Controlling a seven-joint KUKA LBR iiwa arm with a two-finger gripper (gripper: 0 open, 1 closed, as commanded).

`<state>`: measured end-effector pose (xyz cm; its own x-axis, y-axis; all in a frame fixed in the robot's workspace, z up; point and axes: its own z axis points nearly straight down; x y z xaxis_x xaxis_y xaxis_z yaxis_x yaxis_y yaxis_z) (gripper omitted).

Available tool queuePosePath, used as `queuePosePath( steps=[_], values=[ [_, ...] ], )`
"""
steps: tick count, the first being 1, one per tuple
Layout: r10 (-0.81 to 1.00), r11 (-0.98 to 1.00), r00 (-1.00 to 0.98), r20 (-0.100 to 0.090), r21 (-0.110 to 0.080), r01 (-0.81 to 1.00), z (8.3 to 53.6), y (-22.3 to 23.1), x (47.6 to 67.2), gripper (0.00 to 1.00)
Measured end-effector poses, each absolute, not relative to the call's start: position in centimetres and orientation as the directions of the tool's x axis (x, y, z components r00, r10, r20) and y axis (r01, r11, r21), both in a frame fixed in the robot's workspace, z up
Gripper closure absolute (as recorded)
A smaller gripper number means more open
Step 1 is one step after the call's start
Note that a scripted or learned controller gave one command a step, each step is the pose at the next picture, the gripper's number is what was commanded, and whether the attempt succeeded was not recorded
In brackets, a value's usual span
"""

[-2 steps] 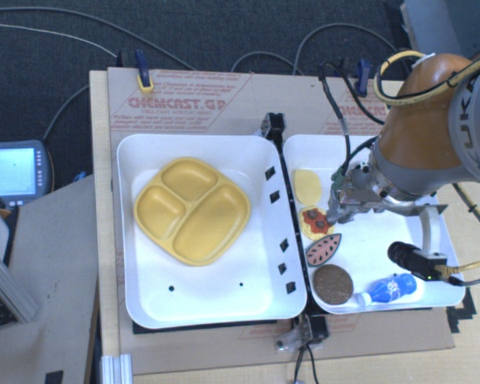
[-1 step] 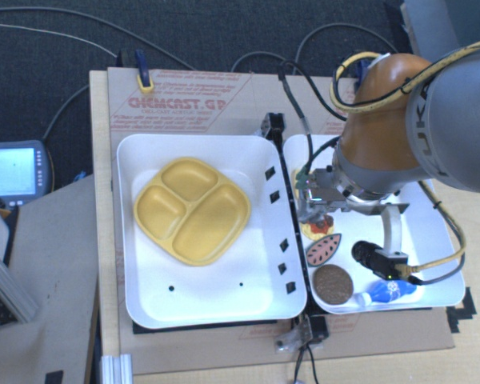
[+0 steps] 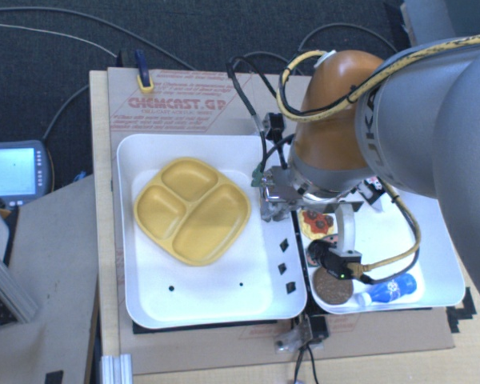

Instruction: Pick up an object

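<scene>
My gripper [image 3: 310,214] hangs below the orange band of the arm [image 3: 340,110], over the left end of the right bin [image 3: 432,238]. Right under it lies a small red and yellow packet [image 3: 318,225], partly hidden by the gripper body. A brown round object [image 3: 334,287] rests at the bin's front left corner, and a blue and white object [image 3: 390,288] lies just to its right. In the left bin [image 3: 216,294] sits a yellow divided plate [image 3: 194,209], off to the gripper's left.
The wall between the two bins [image 3: 298,270] runs just left of the gripper. Black and yellow cables [image 3: 384,258] loop off the wrist over the right bin. A cardboard sheet [image 3: 176,102] lies behind the bins, and a small screen [image 3: 14,170] stands far left.
</scene>
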<state>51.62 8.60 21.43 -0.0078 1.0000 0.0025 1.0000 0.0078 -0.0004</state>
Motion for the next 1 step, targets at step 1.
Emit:
queuePosePath(
  steps=[1],
  values=[
    [1.000,0.001,-0.001,0.001,-0.001,1.000,21.46,8.19,51.63,0.00]
  ],
)
